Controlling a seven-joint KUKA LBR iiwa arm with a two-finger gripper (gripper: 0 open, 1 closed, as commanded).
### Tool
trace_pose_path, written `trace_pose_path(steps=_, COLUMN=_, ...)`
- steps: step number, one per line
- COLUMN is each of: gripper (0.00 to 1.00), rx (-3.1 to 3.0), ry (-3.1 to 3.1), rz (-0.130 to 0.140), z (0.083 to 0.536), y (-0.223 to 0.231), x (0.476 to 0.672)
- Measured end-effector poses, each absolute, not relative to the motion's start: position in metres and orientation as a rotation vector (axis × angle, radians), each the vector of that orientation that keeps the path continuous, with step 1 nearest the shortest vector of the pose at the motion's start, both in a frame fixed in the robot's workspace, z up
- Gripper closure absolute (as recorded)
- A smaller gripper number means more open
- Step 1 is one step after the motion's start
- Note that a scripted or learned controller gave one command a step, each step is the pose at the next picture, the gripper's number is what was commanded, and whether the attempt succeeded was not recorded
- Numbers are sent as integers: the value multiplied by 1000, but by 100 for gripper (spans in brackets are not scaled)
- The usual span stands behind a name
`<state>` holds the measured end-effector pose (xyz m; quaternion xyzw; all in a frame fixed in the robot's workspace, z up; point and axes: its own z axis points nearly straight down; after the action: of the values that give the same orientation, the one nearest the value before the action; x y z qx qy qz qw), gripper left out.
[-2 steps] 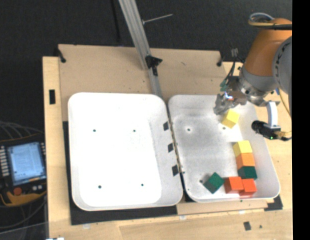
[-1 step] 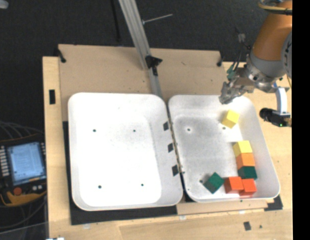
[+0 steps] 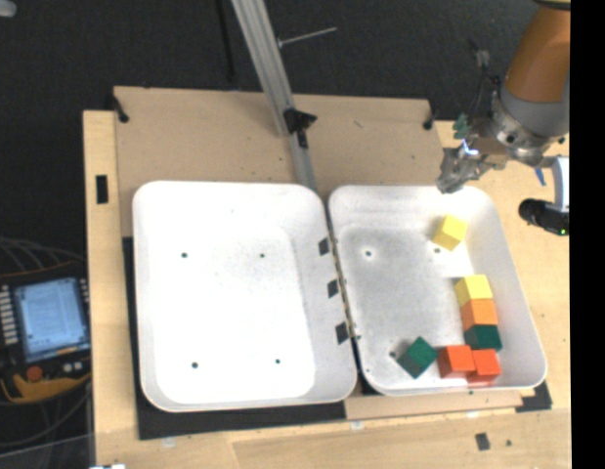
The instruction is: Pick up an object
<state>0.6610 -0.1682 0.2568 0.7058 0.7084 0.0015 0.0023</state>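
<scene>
My gripper [image 3: 453, 180] hangs over the far edge of the right bin [image 3: 380, 281], above and slightly left of a tilted yellow block [image 3: 450, 232]. Nothing shows between its fingers. Along the bin's right wall lie a yellow block [image 3: 473, 289], an orange block [image 3: 480, 312] and a dark green block [image 3: 484, 336]. At the near edge sit a green block [image 3: 416, 357] and two orange blocks [image 3: 458, 360], [image 3: 486, 364].
The left bin [image 3: 229, 291] lies beside the right one, joined at small dark clips. A slanted metal pole [image 3: 268, 57] rises from behind the bins. A handheld pendant [image 3: 43, 320] rests off the bench at the left.
</scene>
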Motion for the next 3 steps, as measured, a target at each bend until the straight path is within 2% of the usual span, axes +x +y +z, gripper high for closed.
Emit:
trace_pose_path(steps=1, gripper=100, rx=2216, ry=2225, rz=1, z=257, y=-129, x=652)
trace_pose_path(steps=3, gripper=100, rx=2215, ry=2229, rz=3, z=265, y=-37, x=618)
